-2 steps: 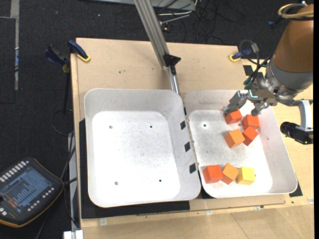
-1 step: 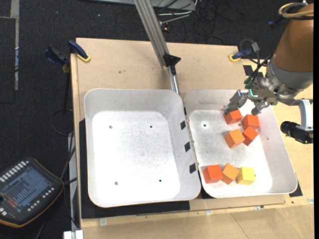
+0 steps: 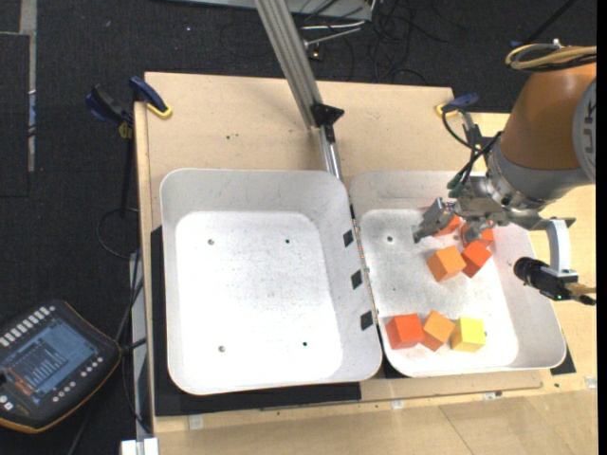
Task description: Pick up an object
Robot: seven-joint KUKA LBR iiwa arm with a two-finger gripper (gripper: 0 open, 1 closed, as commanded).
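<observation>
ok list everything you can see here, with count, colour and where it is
bins: 2, white, side by side on the bench
blocks under gripper: at least 2, orange and red-orange, upper part of right bin
blocks in a row: 3, red-orange, orange, yellow, near front edge of right bin
bench: 1, light wood, under the bins
clamps: 2, blue with yellow, at the bench's far corners
metal pole: 1, grey, slanting down to between the bins
handheld pendant: 1, grey with screen, on the floor at lower left
arm: 1, orange and grey, from right
gripper: 1, above upper blocks
</observation>
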